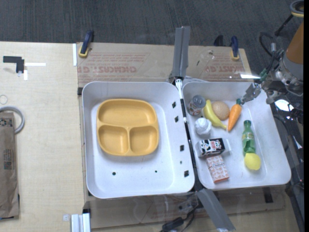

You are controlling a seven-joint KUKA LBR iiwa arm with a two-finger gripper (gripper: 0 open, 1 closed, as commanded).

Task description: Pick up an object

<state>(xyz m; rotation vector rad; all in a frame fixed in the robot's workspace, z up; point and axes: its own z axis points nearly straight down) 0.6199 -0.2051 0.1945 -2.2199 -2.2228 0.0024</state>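
Right bin (277,175): contents crowd its centre and 9 o'clock side. Can (196,105), banana (212,115), potato (221,110) and carrot (233,117) sit touching or just beside one another toward 11 o'clock. Milk carton (211,147) and red box (217,168) lie near together at 7 o'clock. Green bottle (248,137) abuts lemon (252,162). Bare floor runs along the 3 o'clock wall. Left bin (140,185): yellow tray (128,127) occupies the centre; open floor at 6 o'clock.

Arm (295,42) cut off by the right edge, claw (263,88) too small to read. Brown bag (8,163) clipped at the left edge. Carton (211,147) and box (217,169) labels illegible. Can (196,105) partly behind banana (212,115).
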